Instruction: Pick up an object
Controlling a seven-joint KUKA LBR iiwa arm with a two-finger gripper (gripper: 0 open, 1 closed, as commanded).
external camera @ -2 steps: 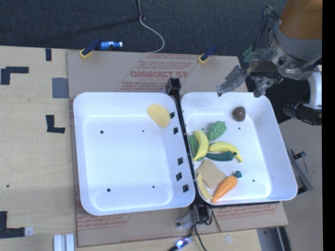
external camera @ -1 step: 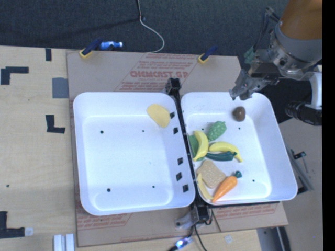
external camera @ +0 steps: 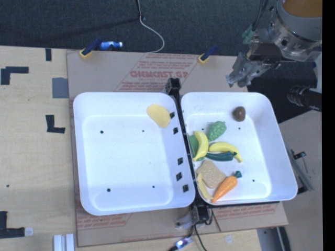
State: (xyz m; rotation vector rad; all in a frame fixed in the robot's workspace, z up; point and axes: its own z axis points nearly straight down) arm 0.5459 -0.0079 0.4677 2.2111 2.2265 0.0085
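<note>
Our gripper (external camera: 239,78) hangs beyond the right bin's (external camera: 272,140) far edge, apparently open and empty; we should descend squarely over the isolated brown ball (external camera: 239,113).

top: dark blue carpet floor (external camera: 68,9) | middle: brown cardboard sheet (external camera: 152,75) | left: light wood bench (external camera: 31,156) with black tape marks (external camera: 52,124)

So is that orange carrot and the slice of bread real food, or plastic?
Probably plastic toys. The orange carrot with a green top has a flat, even colour and a smooth moulded shape. The tan bread slice looks uniformly coloured with clean edges. Both lie in the shallow white right bin, itself seemingly smooth plastic.
</note>
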